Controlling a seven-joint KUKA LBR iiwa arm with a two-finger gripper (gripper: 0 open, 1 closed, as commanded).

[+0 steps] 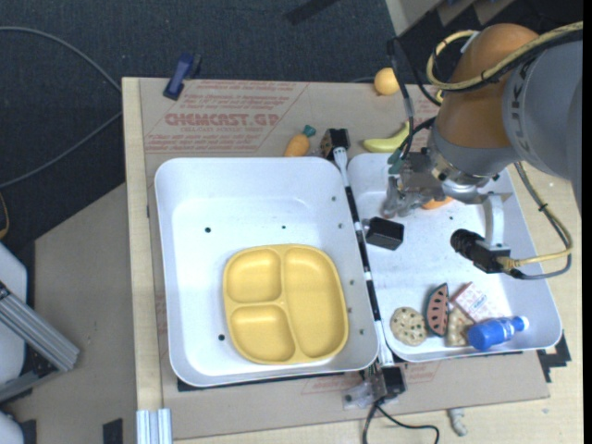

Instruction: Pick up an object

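Well, gripper (pixel 400 195) near right bin's (pixel 532 276) left wall (tight).

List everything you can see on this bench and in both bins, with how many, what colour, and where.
Left bin: one, white, left side of the bench.
Right bin: one, white, right side of the bench.
Divided plate: one, yellow, three compartments, in the left bin.
Black block: one, black, right bin by its left wall.
Cookie: one, tan, speckled, right bin's near edge.
Watermelon slice: one, red with dark rind, right of the cookie.
Bottle: one, blue, lying in the right bin's near corner.
Banana: one, yellow, behind the right bin.
Small ball: one, yellow-orange, far edge of the bench.
Clip: one, blue, far left corner of the bench.
Arm: one, grey with orange band.
Gripper: one, over the right bin.
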